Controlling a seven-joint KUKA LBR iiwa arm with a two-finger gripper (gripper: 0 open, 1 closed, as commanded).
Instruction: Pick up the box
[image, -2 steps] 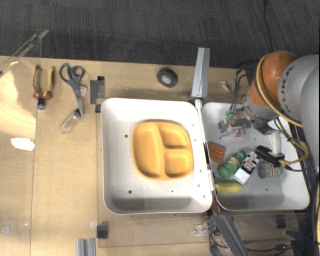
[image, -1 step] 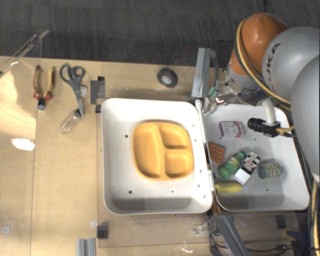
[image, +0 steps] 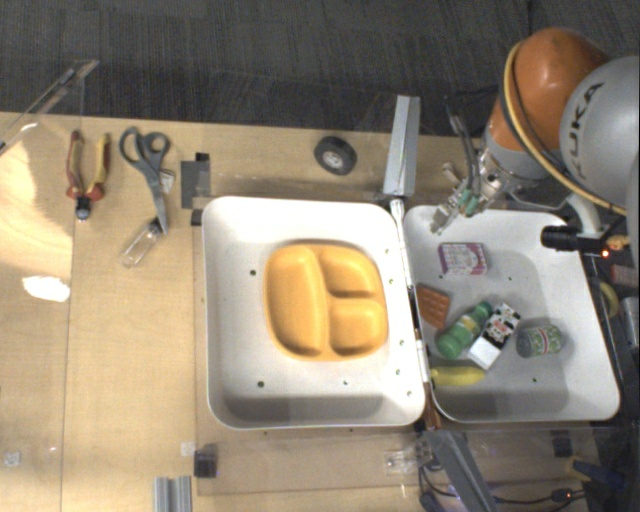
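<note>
Arm: grey KUKA body with its orange band fills the upper right corner, closest to the lens, leaning over the right bin.
Gripper: gripper hangs over the right bin's far left corner; whether it is wide or narrow cannot be told at this size, and nothing is seen held in it.
Box: small pink-and-white box lies flat in the right bin, just below the gripper and apart from the other items.
Neighbours: green bottle, brown packet, small can and banana sit nearer the front of that bin.
Left bin: left bin holds a yellow divided tray.
Handling: box looks light, stiff cardboard, likely to skid on smooth plastic; pinching across its shorter sides from above seems best.
Progress: pick not yet made.
</note>
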